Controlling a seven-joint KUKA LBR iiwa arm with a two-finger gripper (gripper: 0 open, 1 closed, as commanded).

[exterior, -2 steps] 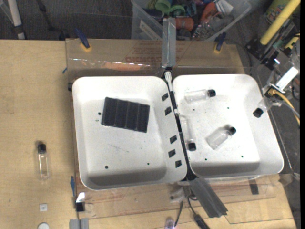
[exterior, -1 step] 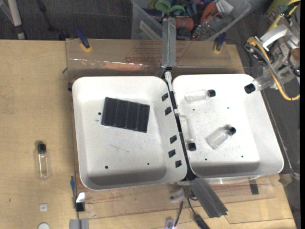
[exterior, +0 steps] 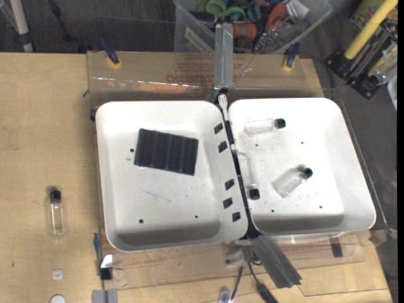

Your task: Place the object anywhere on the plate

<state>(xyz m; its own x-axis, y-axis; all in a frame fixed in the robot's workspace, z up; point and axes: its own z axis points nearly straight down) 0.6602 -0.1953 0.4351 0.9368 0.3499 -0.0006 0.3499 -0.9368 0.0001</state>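
Right bin (exterior: 328, 213): clear vial (exterior: 291, 180) lies nearest, a second vial (exterior: 264, 126) farther back. Dark plate (exterior: 167, 151) sits flat in left bin (exterior: 120, 232). Jaw state cannot be told. Best approach: grip across a vial's body, lift clear of the divider.

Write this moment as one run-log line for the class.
left bin: dark ridged plate flat | right bin: three clear black-capped vials | bench: one vial | task: not yet done
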